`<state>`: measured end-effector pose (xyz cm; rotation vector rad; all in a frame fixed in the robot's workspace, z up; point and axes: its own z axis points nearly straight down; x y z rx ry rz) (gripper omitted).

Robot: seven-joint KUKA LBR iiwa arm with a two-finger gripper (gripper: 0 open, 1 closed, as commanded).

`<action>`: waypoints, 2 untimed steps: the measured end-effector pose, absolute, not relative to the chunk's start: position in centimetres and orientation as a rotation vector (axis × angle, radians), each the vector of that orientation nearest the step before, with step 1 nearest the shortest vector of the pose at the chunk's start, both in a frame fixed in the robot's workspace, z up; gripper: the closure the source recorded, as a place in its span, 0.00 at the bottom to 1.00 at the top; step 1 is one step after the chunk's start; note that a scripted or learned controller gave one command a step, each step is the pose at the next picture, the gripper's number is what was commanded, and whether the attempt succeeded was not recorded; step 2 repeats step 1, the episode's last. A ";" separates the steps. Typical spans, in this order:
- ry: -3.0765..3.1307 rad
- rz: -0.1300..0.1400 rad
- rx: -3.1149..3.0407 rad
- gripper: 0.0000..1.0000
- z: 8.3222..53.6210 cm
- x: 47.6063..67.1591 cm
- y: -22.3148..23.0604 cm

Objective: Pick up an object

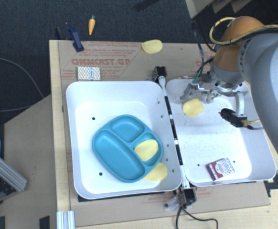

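Claw (199, 95) at upper left of the right bin (253, 168), above a yellow piece (193, 108).
Whether the claw grips the piece cannot be told. Lower right: 1 red packet (220, 169). Left bin (81, 128): blue divided plate (124, 147) carrying 1 yellow piece (146, 149), another (155, 172) beside it.

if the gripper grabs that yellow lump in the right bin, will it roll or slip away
The yellow lump looks rounded and smooth, so it could squirt sideways under a pinch. It looks small, so probably light. It lies by the right bin far wall, just below the gripper, which may stop it rolling.
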<state>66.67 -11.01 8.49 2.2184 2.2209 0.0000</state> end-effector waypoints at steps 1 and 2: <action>2.219 0.001 2.214 1.00 9.5 66.7 -11.0; 2.219 0.001 2.214 1.00 9.5 66.7 -11.0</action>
